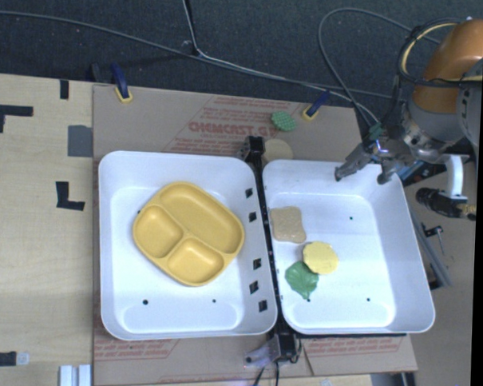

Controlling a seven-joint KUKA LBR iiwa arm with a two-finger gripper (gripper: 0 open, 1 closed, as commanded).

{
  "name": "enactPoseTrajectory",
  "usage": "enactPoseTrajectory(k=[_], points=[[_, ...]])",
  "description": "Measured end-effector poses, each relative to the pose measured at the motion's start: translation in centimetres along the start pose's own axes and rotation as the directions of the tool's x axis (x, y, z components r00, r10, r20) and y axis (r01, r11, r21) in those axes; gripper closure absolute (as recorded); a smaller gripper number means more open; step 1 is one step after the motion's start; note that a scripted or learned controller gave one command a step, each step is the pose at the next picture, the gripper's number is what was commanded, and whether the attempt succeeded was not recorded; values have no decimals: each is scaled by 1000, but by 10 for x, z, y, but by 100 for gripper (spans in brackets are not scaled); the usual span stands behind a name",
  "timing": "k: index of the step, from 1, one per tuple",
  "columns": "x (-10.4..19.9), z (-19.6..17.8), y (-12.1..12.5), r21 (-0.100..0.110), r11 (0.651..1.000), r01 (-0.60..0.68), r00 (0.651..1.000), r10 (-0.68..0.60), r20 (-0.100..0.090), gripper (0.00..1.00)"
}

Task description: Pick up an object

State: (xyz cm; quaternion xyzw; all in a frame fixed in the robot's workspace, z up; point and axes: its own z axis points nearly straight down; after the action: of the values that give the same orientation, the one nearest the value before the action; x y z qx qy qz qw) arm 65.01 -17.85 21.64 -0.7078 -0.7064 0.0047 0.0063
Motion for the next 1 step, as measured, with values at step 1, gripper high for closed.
enactPoseTrajectory(k=[1], points=[[1, -10, 3, -14, 1000, 4, 1000, -3, 3, 0]])
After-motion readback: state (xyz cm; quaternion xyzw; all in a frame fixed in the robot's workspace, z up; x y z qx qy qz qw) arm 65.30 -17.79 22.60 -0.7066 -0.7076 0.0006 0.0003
